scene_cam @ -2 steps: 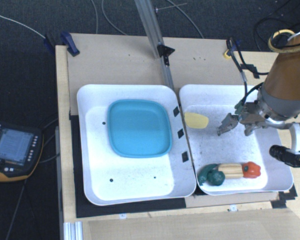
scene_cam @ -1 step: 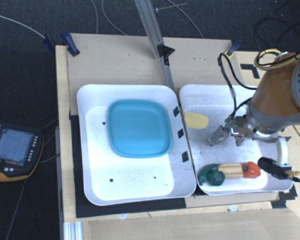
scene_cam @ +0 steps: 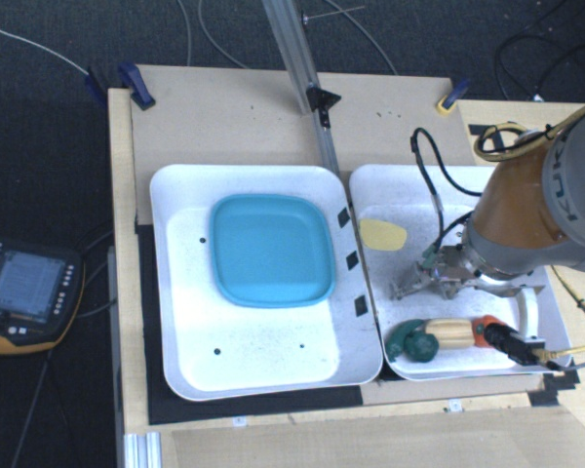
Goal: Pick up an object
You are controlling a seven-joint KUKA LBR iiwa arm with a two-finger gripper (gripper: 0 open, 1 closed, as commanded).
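Note:
My gripper (scene_cam: 416, 279) hangs low over the middle of the right bin (scene_cam: 409, 185), below the grey and orange arm that comes in from the right. A flat yellow piece (scene_cam: 382, 234) lies just up and left of it, apart from it. Along the bin's near wall lie a dark green lump (scene_cam: 412, 343), a pale wooden cylinder (scene_cam: 451, 334) touching it, and a small orange-red piece (scene_cam: 482, 328). These three sit below the gripper, with a gap between. Nothing shows held in the gripper.
The left bin (scene_cam: 180, 281) holds a square light-blue plate (scene_cam: 272, 250) in its upper middle. A slanted metal bar (scene_cam: 294, 37) runs down to the divide between the bins. Cables lie on the dark floor around the bench, and a handheld pendant (scene_cam: 24, 291) at far left.

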